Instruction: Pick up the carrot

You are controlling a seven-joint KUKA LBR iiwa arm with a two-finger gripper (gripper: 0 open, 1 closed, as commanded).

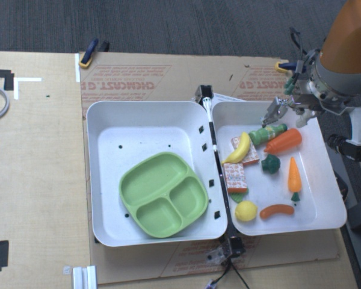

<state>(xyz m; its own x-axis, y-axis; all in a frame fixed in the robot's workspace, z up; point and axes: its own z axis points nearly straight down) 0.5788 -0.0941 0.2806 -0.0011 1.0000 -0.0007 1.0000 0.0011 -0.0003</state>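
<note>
we see two shallow white bins side by side on a cardboard-covered bench. the left bin [102, 161] holds a light green divided plate [163, 194] with three compartments, lying towards its near side. the right bin [325, 209] holds a scatter of toy food.

the carrot [294, 173] lies in the right part of the right bin, its orange point towards the far side and its small green top towards the near side. just left of it sits a dark green broccoli piece [271, 164], apart from it by a narrow strip of white floor. near the carrot's green end lies an orange-red sausage [277, 211], and left of that a yellow lemon [246, 211]. further left, by the dividing wall, a small printed carton [234, 177] stands, with a yellow banana [240, 147] curving just beyond it and a second carton [249, 149] partly under the banana.

on the far side of the bin a fat red-orange pepper [283, 141] touches a green bottle-like piece [267, 133].

the gripper [279, 109] hangs over the far edge of the right bin, just above the green piece and well apart from the carrot. we cannot tell how its tool end is set, since the metal parts blur together there. nothing is seen held in it.
</note>
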